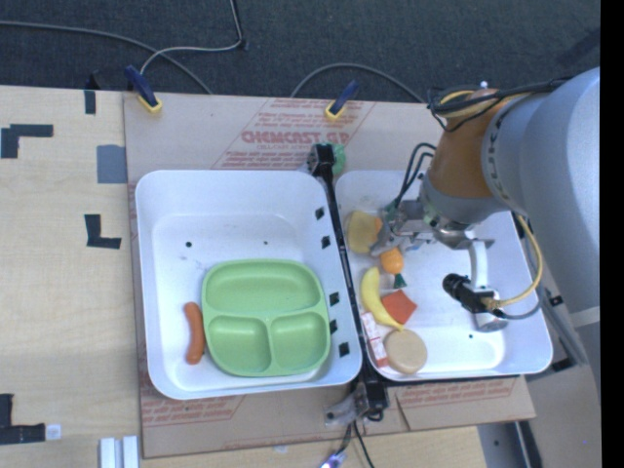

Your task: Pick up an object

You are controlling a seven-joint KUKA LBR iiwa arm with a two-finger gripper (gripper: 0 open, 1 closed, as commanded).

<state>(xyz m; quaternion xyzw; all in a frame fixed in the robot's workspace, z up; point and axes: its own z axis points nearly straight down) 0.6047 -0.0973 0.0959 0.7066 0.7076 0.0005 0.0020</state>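
From the overhead camera I saw the arm (487,154) reaching into the right bin (507,354), its hand (398,242) low near that bin's left wall. I could not tell how far open the hand was. Just beneath it sat a small orange piece (391,259); a yellow banana (370,292), a red wedge (399,307) and a tan round (407,351) lay along the same wall. In the left bin (161,198), a green divided plate (263,317) sat toward the near edge, an orange sausage (194,332) beside it.

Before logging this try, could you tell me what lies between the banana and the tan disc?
In the camera view, a red-orange wedge sits between the banana and the tan disc, in the right bin.
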